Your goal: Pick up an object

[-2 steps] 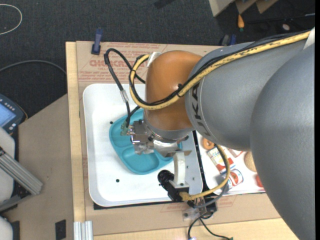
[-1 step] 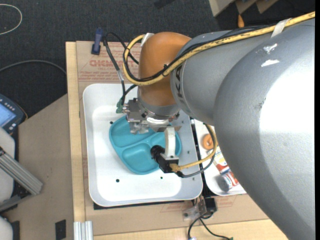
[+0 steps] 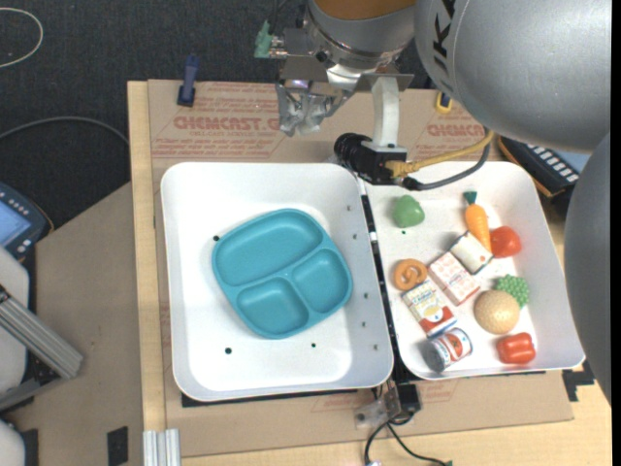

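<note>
Here, from the overhead camera, you see the arm reaching in from the right, its gripper hanging above the tabletop just beyond the far edge of the left bin. You cannot tell how its fingers stand; nothing shows between them. The left bin holds a teal divided plate. The right bin holds the objects: a green pepper, a carrot, a pretzel, two small cartons, a can, a round bread roll, broccoli and two red pieces.
</note>
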`<state>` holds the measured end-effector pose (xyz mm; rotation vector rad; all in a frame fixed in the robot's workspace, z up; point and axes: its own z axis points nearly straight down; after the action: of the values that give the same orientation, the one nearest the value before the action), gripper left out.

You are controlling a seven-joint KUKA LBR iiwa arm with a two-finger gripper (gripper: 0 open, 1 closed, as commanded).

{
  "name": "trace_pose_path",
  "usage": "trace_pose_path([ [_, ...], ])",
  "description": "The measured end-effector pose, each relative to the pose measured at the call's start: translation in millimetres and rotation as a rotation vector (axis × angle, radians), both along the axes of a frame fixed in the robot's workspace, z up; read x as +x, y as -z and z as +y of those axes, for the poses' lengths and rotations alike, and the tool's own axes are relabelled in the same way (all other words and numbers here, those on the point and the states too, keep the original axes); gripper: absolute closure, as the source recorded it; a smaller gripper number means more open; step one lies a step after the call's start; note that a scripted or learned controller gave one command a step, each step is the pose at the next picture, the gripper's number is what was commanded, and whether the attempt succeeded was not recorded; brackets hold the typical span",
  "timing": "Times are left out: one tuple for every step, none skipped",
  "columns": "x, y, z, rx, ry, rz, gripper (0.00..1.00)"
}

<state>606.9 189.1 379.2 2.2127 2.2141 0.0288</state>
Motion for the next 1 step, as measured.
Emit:
trace_pose_path([
  [-11.9, 122.1, -63.2, -0.01, 0.008, 0.034, 1.0],
])
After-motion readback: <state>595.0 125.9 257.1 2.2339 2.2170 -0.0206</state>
